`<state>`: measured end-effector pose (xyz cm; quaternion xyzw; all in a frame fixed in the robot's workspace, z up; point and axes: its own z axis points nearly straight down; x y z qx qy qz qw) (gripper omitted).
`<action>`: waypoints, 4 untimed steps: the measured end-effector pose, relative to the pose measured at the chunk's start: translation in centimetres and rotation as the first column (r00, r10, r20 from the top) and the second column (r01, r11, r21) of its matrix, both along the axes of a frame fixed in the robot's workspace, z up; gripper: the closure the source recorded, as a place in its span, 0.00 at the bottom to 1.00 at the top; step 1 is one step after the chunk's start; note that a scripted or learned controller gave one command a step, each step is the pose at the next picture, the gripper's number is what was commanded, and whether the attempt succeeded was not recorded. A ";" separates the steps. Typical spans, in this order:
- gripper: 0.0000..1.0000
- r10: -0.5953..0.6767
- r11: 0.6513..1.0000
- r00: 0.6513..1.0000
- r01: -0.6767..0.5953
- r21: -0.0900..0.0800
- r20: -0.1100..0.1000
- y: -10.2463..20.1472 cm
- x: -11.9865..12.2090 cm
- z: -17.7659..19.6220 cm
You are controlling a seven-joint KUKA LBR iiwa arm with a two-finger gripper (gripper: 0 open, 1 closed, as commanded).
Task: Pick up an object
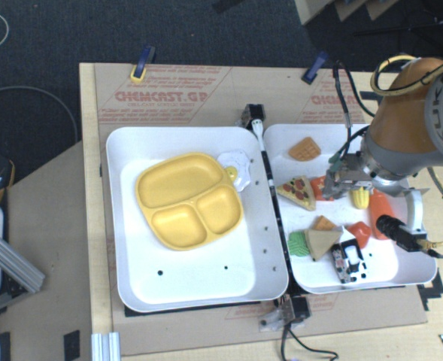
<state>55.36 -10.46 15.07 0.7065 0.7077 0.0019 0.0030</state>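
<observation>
Bench (93, 201) of pale board seen from above at a slant, bearing two shallow white bins side by side, described from the near edge to the far edge.

In the right bin (402, 275), close to its near edge, lies a small black-and-white object (349, 262). Just beyond it, towards the bin's left edge, a green piece (298, 244) touches a tan wedge (325, 237) that partly overlaps it. A small red piece (361, 232) lies just right of the wedge. Farther in, near the middle of the bin, an orange piece (381, 204) lies beside a yellow corn cob (361, 197).

The gripper (341, 177) is low over the middle of the right bin, at the end of the grey arm (409, 119), which reaches in from the right with its orange band above the wrist. Whether the gripper is open or closed cannot be told, and nothing can be seen held in it. A red toy (319, 189) lies just beside the gripper on its left, touching a pizza slice (297, 190) that points towards the bin's left edge. Near the far edge of this bin, well apart from the rest, lies a tan waffle-like piece (305, 150).

The left bin (198, 273) holds a yellow divided plate (189, 200) with three compartments, set in the far half of the bin. A small white and yellow item (234, 165) rests at the plate's far right rim.

Two clamps grip the bench's far edge: a blue and yellow clamp (141, 65) beyond the left bin, a blue clamp (315, 68) beyond the right.
</observation>
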 end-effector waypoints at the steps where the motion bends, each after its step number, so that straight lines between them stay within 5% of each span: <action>1: 1.00 -0.001 1.000 1.000 0.001 -0.001 0.000 -0.7 0.2 4.5; 2: 1.00 -0.001 1.000 1.000 0.001 0.000 -0.001 -0.7 0.3 7.6; 4: 1.00 0.004 1.000 1.000 -0.004 0.004 -0.010 9.5 1.4 7.2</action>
